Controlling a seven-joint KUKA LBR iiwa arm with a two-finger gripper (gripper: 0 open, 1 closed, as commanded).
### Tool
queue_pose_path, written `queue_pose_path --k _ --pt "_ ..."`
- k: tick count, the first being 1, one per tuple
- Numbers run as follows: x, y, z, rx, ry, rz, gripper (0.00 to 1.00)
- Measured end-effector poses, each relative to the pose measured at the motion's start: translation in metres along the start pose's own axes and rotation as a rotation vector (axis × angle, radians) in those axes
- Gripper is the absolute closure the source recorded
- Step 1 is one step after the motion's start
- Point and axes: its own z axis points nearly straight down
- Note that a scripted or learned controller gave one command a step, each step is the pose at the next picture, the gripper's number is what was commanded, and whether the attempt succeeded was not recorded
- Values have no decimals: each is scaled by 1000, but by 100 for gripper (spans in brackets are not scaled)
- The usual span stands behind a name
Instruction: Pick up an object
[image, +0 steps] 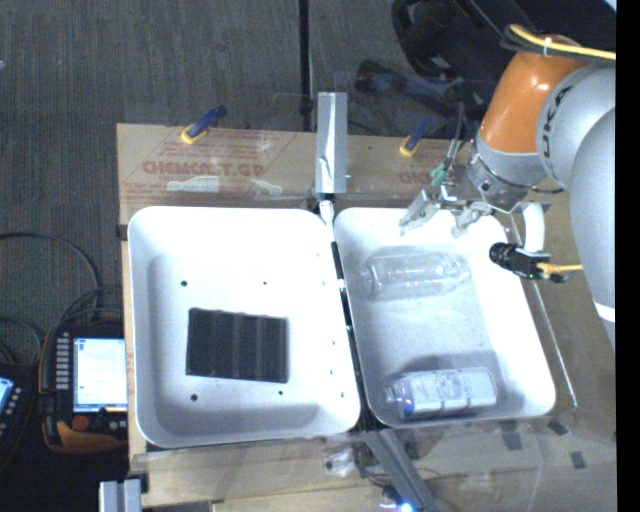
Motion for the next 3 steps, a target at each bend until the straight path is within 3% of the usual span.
queue_pose_path --k 1,2,3 --pt "-15 -31 23 1 1 165 0" --pt "-12 -71 -97 -2 -2 250 0" --pt "-59 -62 -56 0 -3 186 0"
